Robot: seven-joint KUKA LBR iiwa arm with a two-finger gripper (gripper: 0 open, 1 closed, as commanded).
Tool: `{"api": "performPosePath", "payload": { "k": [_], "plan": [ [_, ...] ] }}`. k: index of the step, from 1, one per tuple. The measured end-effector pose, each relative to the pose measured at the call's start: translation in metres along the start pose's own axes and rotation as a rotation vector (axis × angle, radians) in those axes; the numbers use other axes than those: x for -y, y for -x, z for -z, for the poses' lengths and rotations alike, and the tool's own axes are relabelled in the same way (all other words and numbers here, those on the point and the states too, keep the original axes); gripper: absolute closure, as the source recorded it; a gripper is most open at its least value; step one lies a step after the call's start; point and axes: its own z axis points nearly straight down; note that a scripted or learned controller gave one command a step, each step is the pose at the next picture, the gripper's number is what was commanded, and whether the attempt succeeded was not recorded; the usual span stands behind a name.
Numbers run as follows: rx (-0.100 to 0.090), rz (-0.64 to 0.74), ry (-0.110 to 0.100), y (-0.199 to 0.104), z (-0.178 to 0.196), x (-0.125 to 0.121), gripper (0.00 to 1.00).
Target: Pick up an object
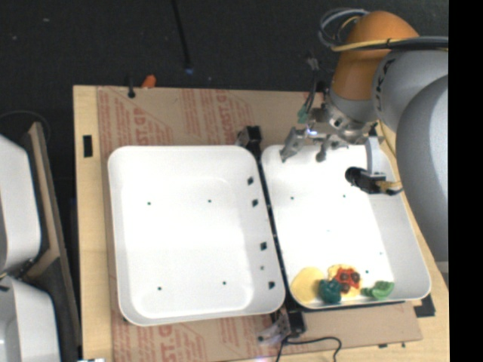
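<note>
Down in the lower right of the frame, four small things sit close together in the right bin (pixel 332 217), up against its bottom wall. They are a pale yellow round thing (pixel 303 283), a teal lump (pixel 329 291), a red and orange thing (pixel 347 276) and a green lump (pixel 379 288). The teal lump and the red and orange thing touch the yellow one, and the green lump sits just beside them. The little row runs from left to right.

The end effector (pixel 303 155) hangs over the top end of the same bin, near the wall shared with the left bin (pixel 189 225). Its two fingers are spread apart and nothing is between them. The row lies well apart from it, straight toward the bottom of the frame and a bit to the right. I think the arm must travel down the whole bin before it can dip and grab. The yellow round thing looks flat and may be hard to pinch. The lumps look easier.

Both bins are white and shallow, on a brown table (pixel 173 115). Around the table the room is dark.
</note>
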Motion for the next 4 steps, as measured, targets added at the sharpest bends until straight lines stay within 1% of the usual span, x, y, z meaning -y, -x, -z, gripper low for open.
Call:
{"api": "performPosePath", "payload": {
  "k": [1,2,3,4],
  "plan": [
    [0.000,-0.001,0.002,0.002,-0.042,0.001,0.00],
    [0.001,0.000,0.003,0.002,-0.072,0.001,0.00],
    [0.001,-0.001,0.007,0.003,-0.059,0.000,1.00],
    [0.001,-0.001,0.010,0.013,-0.001,0.000,1.00]
  ]
}}
